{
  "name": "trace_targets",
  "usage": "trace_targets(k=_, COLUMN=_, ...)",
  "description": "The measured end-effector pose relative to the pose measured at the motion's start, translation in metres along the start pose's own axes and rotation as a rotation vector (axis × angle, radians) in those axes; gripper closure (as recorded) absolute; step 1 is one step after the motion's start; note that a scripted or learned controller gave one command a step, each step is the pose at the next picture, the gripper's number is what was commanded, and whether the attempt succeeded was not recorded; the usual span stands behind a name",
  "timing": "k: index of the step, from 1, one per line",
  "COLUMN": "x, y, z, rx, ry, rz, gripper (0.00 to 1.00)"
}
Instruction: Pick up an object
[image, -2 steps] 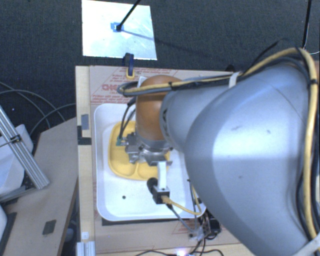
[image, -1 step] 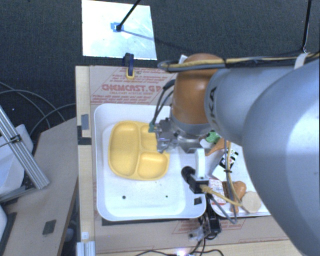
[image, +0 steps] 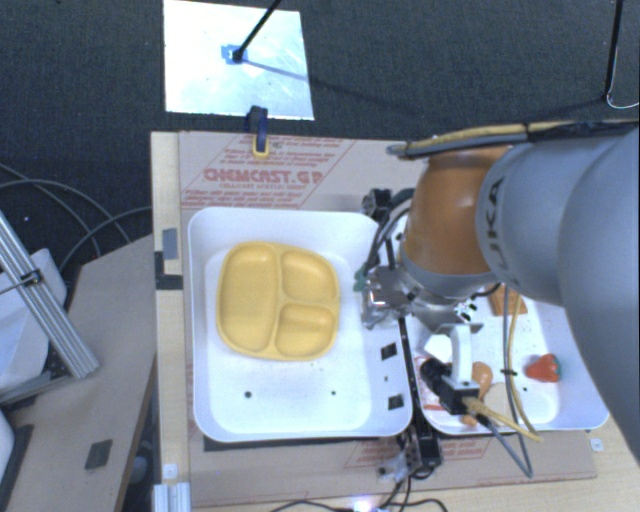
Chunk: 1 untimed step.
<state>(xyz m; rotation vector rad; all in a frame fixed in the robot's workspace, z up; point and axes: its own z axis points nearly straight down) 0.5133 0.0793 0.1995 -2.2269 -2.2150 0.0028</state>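
Note:
My gripper (image: 432, 322) hangs over the left part of the right bin (image: 575, 410), close to the wall between the two bins, with the arm's grey and orange wrist covering it from above. A small red toy (image: 543, 368) with a green top lies in the right bin near its front right. To its left lies a tan, rounded piece (image: 483, 376). An orange object (image: 511, 302) peeks out from under the arm further back. Nothing can be seen in the gripper's grasp.
The left bin (image: 290, 405) holds a yellow divided plate (image: 278, 299) in its back half. The bins sit on a brown cardboard sheet (image: 270, 172). The arm hides much of the right bin.

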Motion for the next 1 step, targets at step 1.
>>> trace_targets(k=1, x=-0.0177, y=0.0372, z=-0.0404, rx=-0.009, ry=0.000, rz=-0.004, gripper=1.00)
